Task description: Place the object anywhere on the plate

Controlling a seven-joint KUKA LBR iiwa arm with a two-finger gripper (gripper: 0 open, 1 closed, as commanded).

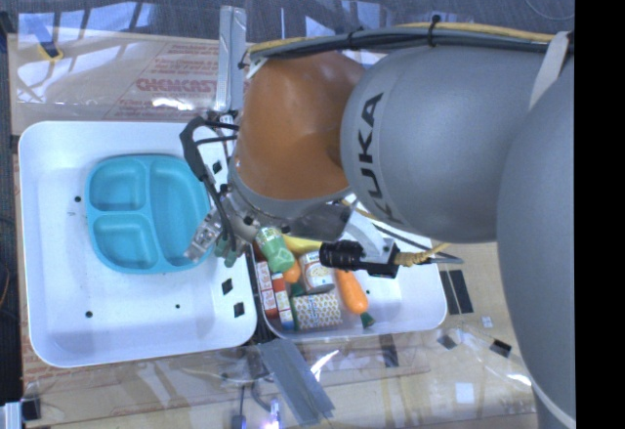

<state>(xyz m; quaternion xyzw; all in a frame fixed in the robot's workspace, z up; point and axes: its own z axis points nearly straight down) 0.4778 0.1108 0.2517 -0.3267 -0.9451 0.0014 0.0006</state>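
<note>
grey arm low over bins, claw beside blue plate

Grey arm reaches in from the right, orange band bulking over the wrist. Gripper points down-left, low; its tip seems partly hidden.

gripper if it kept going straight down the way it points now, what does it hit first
Most likely the right rim of the blue plate. The gripper hangs over that edge, pointing down. Depth is unclear, so it could miss and meet the left bin floor beside it.
</note>
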